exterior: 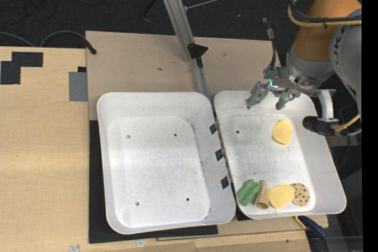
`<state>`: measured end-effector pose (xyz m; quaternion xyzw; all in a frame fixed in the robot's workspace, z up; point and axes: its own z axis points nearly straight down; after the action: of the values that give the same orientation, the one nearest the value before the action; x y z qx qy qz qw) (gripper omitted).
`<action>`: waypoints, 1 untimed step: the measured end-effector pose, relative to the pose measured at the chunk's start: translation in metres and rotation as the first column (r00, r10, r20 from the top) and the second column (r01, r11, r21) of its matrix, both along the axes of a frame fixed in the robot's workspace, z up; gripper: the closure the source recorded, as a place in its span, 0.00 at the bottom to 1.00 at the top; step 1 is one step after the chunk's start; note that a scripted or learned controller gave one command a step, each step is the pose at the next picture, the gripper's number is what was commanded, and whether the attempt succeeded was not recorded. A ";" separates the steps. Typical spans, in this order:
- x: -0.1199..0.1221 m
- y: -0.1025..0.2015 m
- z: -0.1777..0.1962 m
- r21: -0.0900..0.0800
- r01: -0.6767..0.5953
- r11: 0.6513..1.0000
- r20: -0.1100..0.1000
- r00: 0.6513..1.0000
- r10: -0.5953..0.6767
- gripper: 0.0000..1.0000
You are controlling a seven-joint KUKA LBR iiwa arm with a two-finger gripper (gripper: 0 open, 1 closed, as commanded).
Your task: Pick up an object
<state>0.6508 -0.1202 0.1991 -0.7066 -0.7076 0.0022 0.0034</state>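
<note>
My gripper (267,100) hangs over the far edge of the right bin (322,156), its two fingers spread open with nothing between them. A yellow rounded piece (282,131) lies in that bin just in front of the gripper and a little to its right. Along the bin's near edge sit a green ridged item (248,192), a tan cone-like piece (261,195), a second yellow piece (281,196) and a chocolate-chip cookie (300,193).
The left bin (118,109) sits beside the right one, joined by black clips (220,154). An aluminium rail (177,20) slants up from between the bins at the back. Wooden bench lies to the left.
</note>
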 end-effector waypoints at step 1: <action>0.001 0.000 0.003 -0.001 -0.002 1.000 0.005 1.000 0.002 0.00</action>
<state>0.6518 -0.1202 0.2021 -0.7059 -0.7083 0.0011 0.0013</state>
